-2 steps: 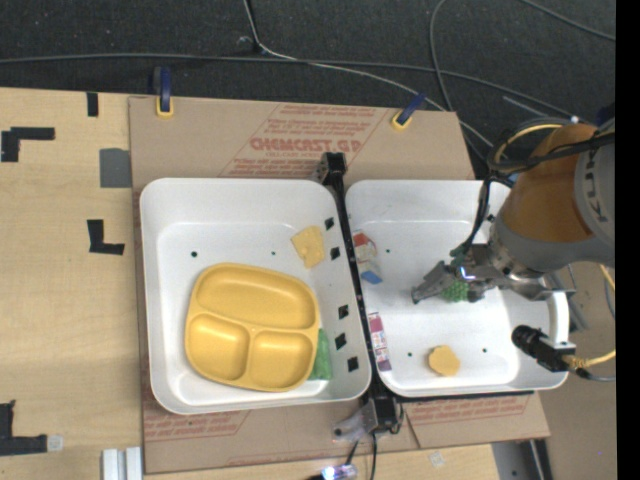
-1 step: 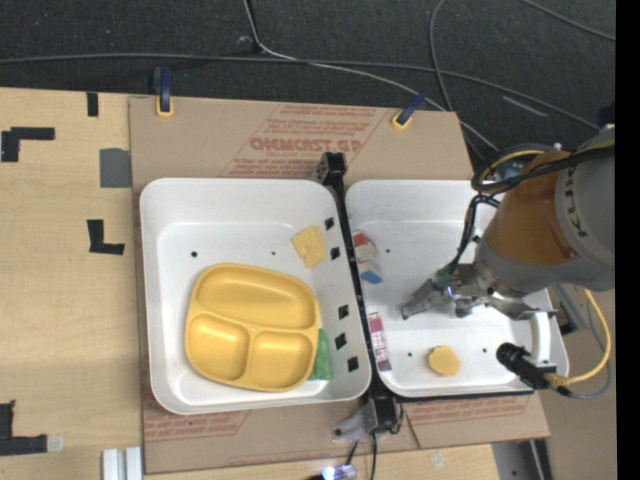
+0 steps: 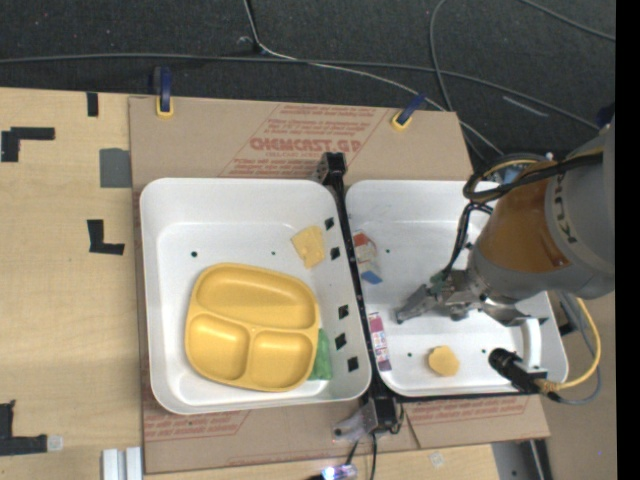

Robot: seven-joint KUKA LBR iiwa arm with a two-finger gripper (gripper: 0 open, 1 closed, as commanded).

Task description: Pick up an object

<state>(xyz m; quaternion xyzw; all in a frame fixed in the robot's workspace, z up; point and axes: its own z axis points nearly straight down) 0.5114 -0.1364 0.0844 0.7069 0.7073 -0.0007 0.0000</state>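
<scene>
**Lining up a grab in the right bin – how we'd play it**

So we're looking at the arm (image 3: 545, 233) reaching into the right bin (image 3: 455, 200), with the gripper (image 3: 410, 310) low over the floor, roughly mid-bin. Honestly, we can't tell how wide the pincer is set from this angle; it's a grey blur against white. Nothing shows in it, so we'd call it empty-handed for now.

Closest candidate is the small round yellow piece (image 3: 443, 361), sitting near the front wall, just down and to the side of the gripper. It's apart from everything else, which makes it the easy pick in our book. There's also a small red and blue item (image 3: 365, 258) up by the divider (image 3: 345, 258), and a pink-labelled strip (image 3: 378, 336) lying right along the divider's foot. Those two look awkward: too close to the wall.

Over in the left bin (image 3: 160, 203) we've got a yellow divided tray (image 3: 252, 325), a pale yellow chunk (image 3: 309, 247) and something green (image 3: 321, 356) tucked beside the tray.

Our advice: centre over the round piece, come straight down, and close only once it sits between the tips. It looks like it could roll or skid away.
</scene>
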